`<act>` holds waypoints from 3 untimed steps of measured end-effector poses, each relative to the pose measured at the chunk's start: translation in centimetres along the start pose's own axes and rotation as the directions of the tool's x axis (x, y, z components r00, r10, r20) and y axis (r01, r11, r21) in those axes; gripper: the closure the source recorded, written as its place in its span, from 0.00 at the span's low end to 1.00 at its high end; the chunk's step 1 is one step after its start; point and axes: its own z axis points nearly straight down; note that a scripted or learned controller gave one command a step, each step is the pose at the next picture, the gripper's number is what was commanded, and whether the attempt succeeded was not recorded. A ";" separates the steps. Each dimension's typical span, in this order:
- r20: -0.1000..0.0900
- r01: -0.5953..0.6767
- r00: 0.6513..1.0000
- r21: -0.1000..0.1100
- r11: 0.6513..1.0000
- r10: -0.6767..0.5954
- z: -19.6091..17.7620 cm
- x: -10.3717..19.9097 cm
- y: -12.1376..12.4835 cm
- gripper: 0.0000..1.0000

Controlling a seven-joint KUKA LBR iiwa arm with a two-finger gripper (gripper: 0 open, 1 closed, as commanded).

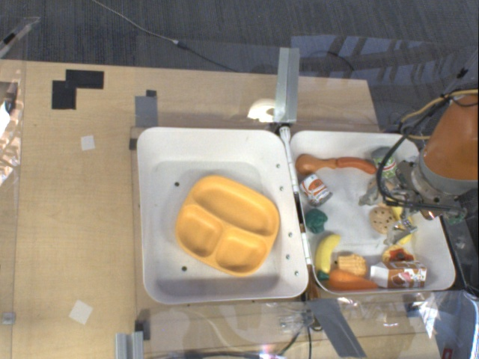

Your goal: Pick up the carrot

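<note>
Carrot [352,280] at right bin's [340,193] near wall; arm [449,159] above.

We see two bins side by side on the bench [67,223]. In the left bin [161,200] a divided plate [227,224] lies near the middle. The right bin [352,208] is crowded: the carrot [352,280] lies along its near wall, a banana [325,251] just behind it to the left, a can [316,189] farther back. The arm [453,152] hangs over the right side.

Bright, even light; soft shadows
</note>
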 end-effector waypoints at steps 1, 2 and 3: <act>0.000 0.000 1.000 0.000 1.000 0.000 0.0 0.0 0.0 0.00; 0.000 0.000 1.000 0.000 1.000 0.000 0.0 0.0 0.0 0.00; 0.000 0.000 1.000 0.000 1.000 0.000 0.0 0.0 0.0 0.00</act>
